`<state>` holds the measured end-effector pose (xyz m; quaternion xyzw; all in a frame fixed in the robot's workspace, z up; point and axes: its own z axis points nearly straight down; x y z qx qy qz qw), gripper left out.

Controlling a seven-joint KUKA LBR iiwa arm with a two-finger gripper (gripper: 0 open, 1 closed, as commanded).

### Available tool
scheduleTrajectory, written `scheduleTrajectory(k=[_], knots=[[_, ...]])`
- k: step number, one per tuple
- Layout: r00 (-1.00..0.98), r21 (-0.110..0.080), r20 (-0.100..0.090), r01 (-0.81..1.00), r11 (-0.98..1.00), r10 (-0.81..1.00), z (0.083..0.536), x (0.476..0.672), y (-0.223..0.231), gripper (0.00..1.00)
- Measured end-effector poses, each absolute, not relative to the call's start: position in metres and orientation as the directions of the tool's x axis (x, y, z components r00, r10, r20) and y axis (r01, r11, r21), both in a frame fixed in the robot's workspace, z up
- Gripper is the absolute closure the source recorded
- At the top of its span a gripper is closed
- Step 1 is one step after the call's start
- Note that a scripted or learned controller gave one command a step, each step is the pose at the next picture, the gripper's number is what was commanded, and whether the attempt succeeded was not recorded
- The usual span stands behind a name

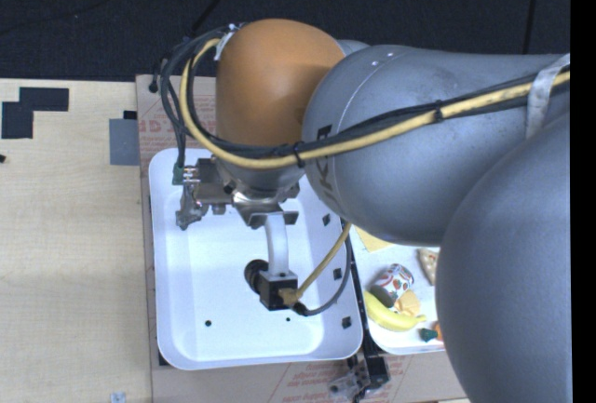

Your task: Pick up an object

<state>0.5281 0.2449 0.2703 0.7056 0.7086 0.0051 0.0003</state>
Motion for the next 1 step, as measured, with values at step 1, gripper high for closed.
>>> scheduleTrajectory(k=[1], knots=[[0.003,-0.002,-0.001,1.0,-0.003,1.0,0.0982,0.5729,0.2423,0.0]])
